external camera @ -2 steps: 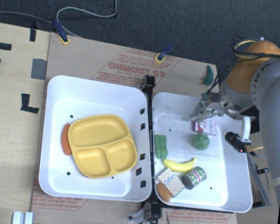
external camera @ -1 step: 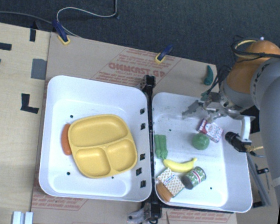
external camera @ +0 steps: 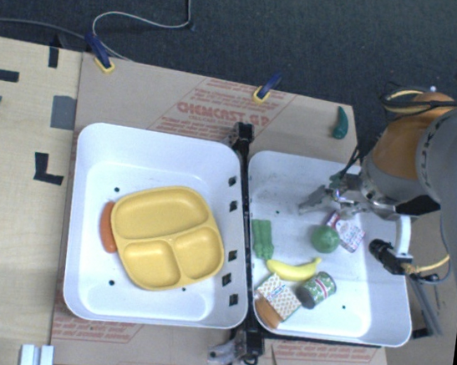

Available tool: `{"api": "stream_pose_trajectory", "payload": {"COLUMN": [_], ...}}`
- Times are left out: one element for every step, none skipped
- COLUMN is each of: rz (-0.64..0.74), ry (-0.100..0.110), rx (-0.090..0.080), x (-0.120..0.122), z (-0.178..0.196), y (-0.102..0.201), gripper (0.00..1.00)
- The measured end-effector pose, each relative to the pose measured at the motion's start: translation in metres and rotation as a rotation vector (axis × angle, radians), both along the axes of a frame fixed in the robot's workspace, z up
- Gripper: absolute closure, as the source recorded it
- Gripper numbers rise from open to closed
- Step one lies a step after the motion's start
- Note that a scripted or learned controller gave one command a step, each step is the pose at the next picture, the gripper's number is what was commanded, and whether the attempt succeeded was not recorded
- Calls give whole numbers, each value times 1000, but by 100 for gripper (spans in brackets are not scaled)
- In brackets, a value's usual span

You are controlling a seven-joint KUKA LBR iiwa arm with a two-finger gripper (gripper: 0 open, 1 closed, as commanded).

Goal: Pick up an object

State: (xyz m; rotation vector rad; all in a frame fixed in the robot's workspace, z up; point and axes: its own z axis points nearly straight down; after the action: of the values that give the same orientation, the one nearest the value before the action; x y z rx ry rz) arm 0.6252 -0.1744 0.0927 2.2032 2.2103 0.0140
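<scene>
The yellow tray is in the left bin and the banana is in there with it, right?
Not quite. The yellow tray is in the left bin, but the banana lies in the right bin, beside the green ball. The camera view shows it.

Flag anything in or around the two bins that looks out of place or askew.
A small teal object lies on the cardboard outside the right bin, apart from the other items. In the left bin, the yellow divided tray sits tilted, partly covering an orange item at its left edge.
</scene>
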Motion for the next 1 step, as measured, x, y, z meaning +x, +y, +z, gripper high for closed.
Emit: {"api": "stream_pose_trajectory", "payload": {"rz": [-1], "ry": [-2], "rx": [-3], "x": [1], "z": [11], "y": [-1], "gripper": [100]}}
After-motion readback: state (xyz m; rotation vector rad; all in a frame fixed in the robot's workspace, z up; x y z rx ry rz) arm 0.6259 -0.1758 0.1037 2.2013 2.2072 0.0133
